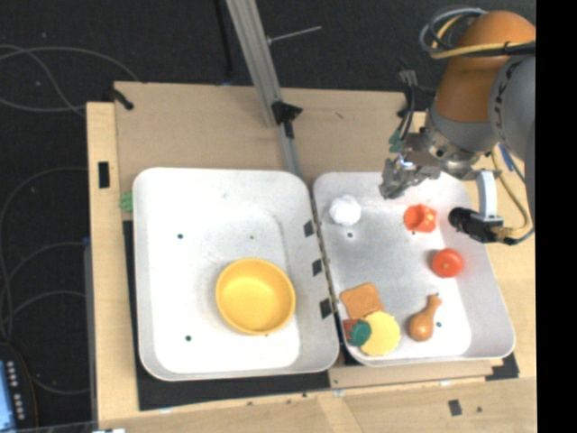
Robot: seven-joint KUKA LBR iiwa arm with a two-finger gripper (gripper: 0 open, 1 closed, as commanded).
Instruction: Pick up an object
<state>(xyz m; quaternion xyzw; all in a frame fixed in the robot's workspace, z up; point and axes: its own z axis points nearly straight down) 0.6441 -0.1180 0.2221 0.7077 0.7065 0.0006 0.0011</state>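
Gripper (395, 186) is hanging over the far edge of the right bin (397, 269), and we are unable to tell whether it is spread or closed; nothing is showing in its grasp. Nearest candidates are lying just beside it: a white ball (344, 211) to its left and a small red-orange piece (418, 217) to its right. We are judging 2 risks: a descent between those 2 items closing on bare floor, or a finger striking the bin wall so near the rim. Round items are also looking liable to roll off when nudged. We are counting 2 bins, 1 yellow bowl (255, 295) in the left bin (180, 215), and 7 small things in the right bin, including a red tomato (446, 262), a brown pear shape (424, 320) and the crowded near-corner cluster (370, 318).
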